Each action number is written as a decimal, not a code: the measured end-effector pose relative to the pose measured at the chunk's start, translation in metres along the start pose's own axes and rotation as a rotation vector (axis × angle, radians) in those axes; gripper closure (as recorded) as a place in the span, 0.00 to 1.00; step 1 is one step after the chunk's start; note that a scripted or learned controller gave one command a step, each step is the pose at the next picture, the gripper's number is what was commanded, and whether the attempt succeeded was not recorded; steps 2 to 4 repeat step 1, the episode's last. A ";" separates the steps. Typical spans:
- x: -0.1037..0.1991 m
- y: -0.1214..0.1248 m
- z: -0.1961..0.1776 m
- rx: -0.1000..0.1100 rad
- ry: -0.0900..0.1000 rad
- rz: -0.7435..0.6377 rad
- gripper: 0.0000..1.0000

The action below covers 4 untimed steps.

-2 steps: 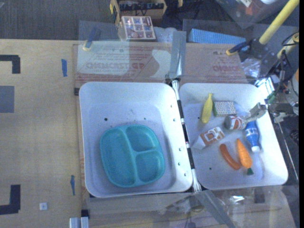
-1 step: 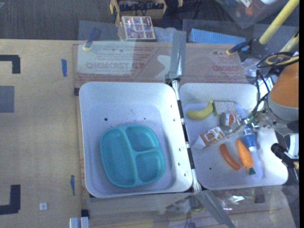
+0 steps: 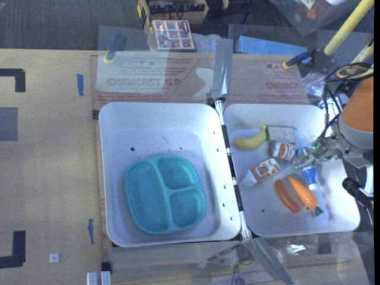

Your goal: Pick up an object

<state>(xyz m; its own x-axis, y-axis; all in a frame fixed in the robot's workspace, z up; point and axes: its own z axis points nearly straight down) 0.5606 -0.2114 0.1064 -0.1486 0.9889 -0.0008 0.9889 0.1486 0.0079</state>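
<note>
The right-hand shallow white plastic bin [image 3: 347, 218] is the reference point here, since everything worth grabbing sits in it. Up toward its far-left part lies a curved yellow banana [image 3: 251, 139], and just beside that a small patterned box [image 3: 282, 133] with a red-and-white can [image 3: 282, 151] right below it. Nearer the middle there's a little orange-and-white carton [image 3: 265, 170], then an orange sausage-shaped toy [image 3: 286, 196] lying right alongside an orange carrot with a green tip [image 3: 304, 193]. A small blue-and-white bottle-like item [image 3: 309, 175] sits just above the carrot.

The two-finger gripper [image 3: 317, 151] hangs over the bin's right-middle part, close to the can and the blue item. I honestly can't tell how it's set; it's a blurry tangle of metal from this angle.

Stuff that could go sideways, imo: the pieces are packed tight, so a descent near the can could clip the blue thing or nudge the carrot and end up closing on nothing. The can is round and may roll out of a pinch. The carrot and sausage touch, so going for one probably shoves the other. Also the arm is near the bin's right wall, which could snag it.

The teal divided plastic tray [image 3: 166, 193] sits in the bin to the left, well apart from all this.
</note>
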 end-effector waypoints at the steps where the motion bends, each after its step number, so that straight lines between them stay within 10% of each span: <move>1: 0.072 0.019 -0.082 0.006 0.000 0.008 1.00; 4: 0.072 0.019 -0.082 0.006 0.000 0.008 1.00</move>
